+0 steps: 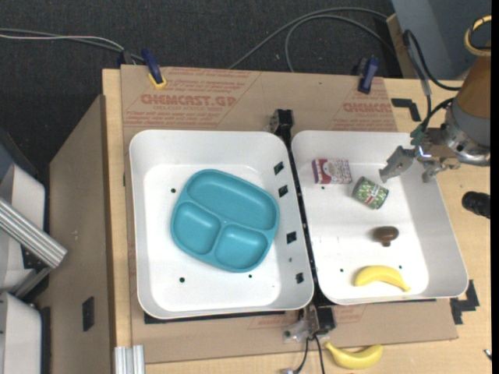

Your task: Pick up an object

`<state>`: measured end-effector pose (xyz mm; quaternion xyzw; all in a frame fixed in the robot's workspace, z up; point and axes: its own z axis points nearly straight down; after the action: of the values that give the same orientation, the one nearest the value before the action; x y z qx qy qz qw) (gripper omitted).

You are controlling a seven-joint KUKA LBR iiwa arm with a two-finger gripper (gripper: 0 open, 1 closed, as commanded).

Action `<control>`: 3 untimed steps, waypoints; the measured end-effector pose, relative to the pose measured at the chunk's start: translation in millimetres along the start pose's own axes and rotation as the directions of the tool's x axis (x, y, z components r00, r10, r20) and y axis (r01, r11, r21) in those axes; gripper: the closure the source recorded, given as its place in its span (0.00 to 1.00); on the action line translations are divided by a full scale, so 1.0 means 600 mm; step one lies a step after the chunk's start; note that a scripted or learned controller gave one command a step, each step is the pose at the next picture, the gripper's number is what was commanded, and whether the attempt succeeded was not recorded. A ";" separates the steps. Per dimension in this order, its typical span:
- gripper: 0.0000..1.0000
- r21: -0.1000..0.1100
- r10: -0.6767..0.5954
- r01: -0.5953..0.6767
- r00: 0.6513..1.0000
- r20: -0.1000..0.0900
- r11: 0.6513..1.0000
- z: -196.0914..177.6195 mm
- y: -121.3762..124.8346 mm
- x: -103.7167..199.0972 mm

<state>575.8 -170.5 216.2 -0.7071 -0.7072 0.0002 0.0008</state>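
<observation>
Arm poised over the right bin, nothing picked yet

Teal plate sits alone left; right, carton, green can, brown lump, banana lie spread for easy grabbing; gripper hovers open and empty beside the can.

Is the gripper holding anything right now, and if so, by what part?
Nothing is held. The gripper hangs open over the right bin, beside the green can, not touching it.

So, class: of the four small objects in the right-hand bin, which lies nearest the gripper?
The green can, lying just below-left of the gripper; the carton, brown object and banana lie farther off.
</observation>
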 end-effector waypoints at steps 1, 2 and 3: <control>0.00 0.004 0.000 0.000 1.000 -0.002 1.000 0.070 -0.003 -0.001; 0.00 0.006 0.001 -0.001 1.000 -0.002 1.000 0.168 -0.011 -0.014; 0.00 0.004 0.000 0.000 1.000 -0.002 1.000 0.222 -0.012 -0.012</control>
<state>568.6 -177.8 82.9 -0.7069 -0.7073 0.0010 0.0028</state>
